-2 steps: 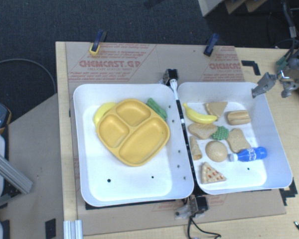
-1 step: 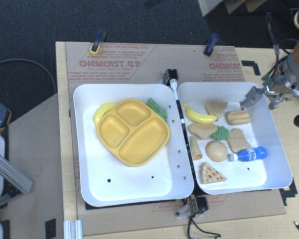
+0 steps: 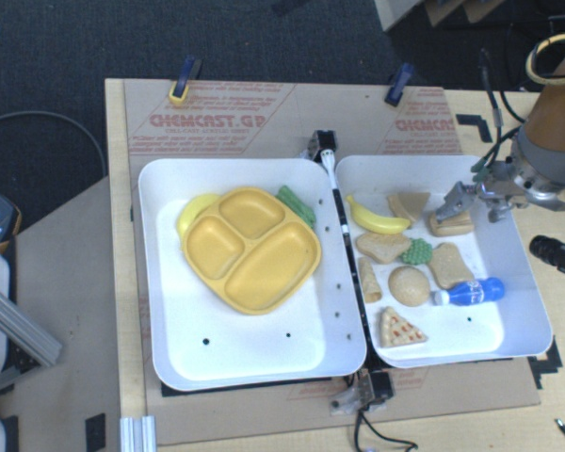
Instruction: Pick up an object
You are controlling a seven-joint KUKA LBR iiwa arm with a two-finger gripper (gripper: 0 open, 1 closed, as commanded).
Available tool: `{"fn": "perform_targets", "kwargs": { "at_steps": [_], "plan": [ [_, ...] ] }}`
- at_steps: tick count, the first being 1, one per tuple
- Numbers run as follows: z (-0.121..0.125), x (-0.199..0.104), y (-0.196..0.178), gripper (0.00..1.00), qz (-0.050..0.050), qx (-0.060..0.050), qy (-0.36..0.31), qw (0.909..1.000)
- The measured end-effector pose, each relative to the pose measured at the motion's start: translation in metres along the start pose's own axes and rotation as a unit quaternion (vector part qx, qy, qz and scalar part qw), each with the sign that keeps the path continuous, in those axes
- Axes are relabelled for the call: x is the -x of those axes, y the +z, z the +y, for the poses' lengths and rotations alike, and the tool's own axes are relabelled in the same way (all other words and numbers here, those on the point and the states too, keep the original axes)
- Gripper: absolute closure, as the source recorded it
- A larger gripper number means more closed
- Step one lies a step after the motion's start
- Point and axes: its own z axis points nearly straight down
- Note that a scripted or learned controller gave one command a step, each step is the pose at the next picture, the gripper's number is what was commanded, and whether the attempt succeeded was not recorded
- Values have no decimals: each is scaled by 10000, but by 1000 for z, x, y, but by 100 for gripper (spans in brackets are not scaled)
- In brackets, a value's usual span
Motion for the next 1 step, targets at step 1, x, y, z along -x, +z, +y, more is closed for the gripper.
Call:
{"fn": "perform_targets", "kwargs": {
  "at_steps": [1],
  "plan": [
    [0,5,45,0,-4,2,3,10000]
  ]
}}
